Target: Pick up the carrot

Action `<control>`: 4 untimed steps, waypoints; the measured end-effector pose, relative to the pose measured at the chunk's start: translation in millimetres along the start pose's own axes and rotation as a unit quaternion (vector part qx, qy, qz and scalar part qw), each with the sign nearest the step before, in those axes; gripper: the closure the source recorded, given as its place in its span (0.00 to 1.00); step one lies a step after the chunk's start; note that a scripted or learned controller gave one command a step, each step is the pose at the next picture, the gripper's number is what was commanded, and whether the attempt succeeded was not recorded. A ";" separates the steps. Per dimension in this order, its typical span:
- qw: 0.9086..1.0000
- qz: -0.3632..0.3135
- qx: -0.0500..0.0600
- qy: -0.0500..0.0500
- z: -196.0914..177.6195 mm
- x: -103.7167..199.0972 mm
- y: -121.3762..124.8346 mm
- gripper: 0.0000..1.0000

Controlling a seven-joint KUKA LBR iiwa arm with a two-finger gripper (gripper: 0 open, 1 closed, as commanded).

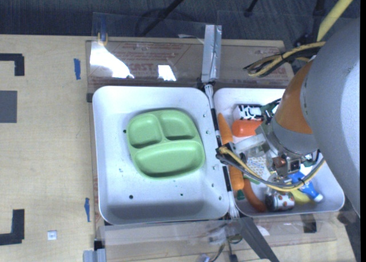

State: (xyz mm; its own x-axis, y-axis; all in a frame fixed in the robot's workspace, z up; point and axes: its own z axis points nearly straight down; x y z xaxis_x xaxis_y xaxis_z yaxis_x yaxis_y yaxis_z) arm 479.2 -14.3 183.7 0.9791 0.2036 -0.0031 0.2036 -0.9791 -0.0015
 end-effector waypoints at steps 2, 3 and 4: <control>0.993 -0.117 0.001 -0.001 0.2 3.4 -18.7 0.00; 0.989 -0.148 0.000 -0.001 0.3 14.2 -71.9 0.00; 0.995 -0.104 -0.001 0.000 -10.3 -2.0 9.7 0.00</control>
State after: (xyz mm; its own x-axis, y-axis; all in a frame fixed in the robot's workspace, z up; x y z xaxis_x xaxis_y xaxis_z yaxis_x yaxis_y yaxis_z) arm 479.2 -24.2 194.0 0.9159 0.4015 -0.0019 0.4015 -0.9159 -0.0007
